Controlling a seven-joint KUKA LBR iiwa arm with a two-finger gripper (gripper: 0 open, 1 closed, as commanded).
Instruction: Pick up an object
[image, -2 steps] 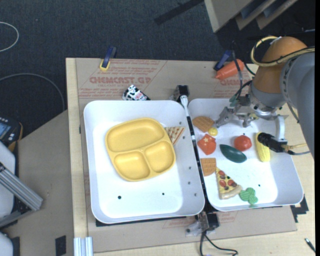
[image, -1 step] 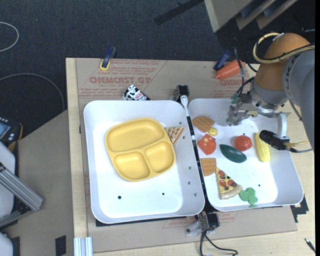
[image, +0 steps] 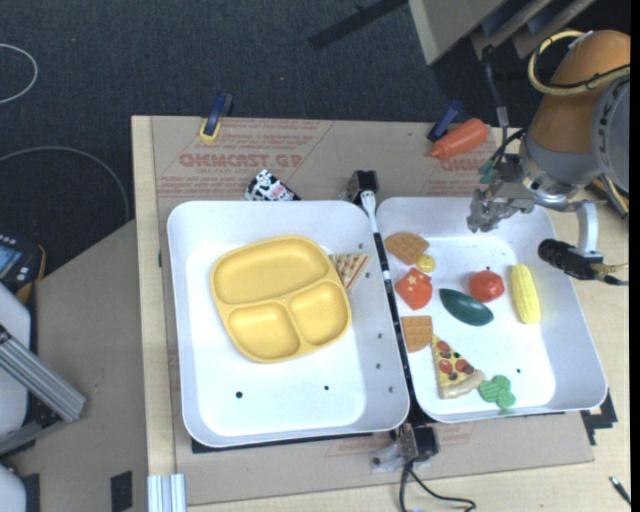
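The right bin (image: 570, 350) holds several toy foods: a red tomato (image: 486, 285), a yellow corn cob (image: 524, 292), a dark green avocado shape (image: 465, 306), a red pepper (image: 413, 289), a pizza slice (image: 452, 368), a green broccoli (image: 497, 391), a brown cracker (image: 418, 332) and a tan cookie (image: 406, 246). My gripper (image: 484, 216) hangs over the far edge of the right bin, above and behind the tomato, with nothing visibly between its fingers.
The left bin (image: 200, 400) holds a yellow divided plate (image: 280, 297) with a waffle piece (image: 349, 267) beside it. An orange clamp (image: 460, 139), a blue-yellow clamp (image: 213, 118) and a black-white toy (image: 270, 186) lie on the bench behind the bins.
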